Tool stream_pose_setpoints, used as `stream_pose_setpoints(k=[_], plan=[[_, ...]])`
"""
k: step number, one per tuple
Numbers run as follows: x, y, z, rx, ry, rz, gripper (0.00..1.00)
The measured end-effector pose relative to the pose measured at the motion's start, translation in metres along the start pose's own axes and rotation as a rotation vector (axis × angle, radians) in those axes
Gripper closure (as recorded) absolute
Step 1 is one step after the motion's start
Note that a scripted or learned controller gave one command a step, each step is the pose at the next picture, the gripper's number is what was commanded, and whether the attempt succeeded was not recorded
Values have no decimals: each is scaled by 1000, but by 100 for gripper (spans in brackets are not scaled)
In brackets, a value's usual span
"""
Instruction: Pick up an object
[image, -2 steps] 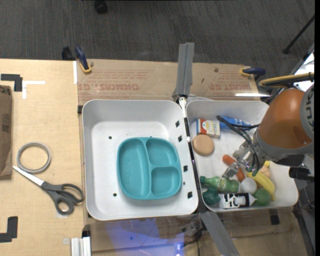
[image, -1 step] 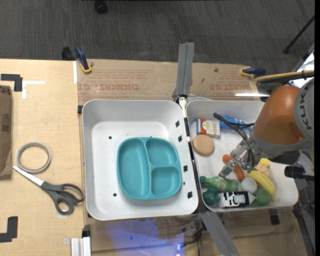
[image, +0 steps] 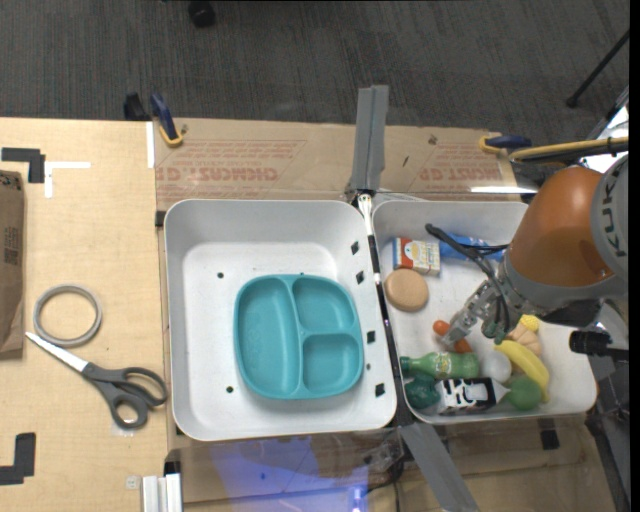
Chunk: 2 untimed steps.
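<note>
The right bin (image: 440, 213) holds several small items: a tan round bun (image: 406, 290), a small white and red box (image: 416, 256), a green bottle (image: 436, 365) lying on its side, a yellow banana (image: 527, 362), a small orange piece (image: 440, 327) and a black and white item (image: 466, 394). My gripper (image: 478, 318) hangs low over the middle of this bin, just right of the orange piece and above the green bottle. I see nothing clearly between its fingers. The arm's orange band (image: 562, 235) covers the bin's right part.
The left bin (image: 200, 300) holds a teal divided plate (image: 298, 335). On the wooden bench to the left lie scissors (image: 105, 378) and a roll of tape (image: 67, 314). A cardboard sheet (image: 260, 165) lies behind the bins.
</note>
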<state>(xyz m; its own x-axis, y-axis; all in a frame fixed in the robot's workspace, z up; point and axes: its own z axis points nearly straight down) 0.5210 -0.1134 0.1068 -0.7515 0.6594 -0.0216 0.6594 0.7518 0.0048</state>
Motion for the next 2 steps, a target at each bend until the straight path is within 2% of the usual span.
stream_pose_setpoints(k=[1,2], plan=[[2,77,-85,3,19,-32,100],[11,119,-130,5,19,-8,100]])
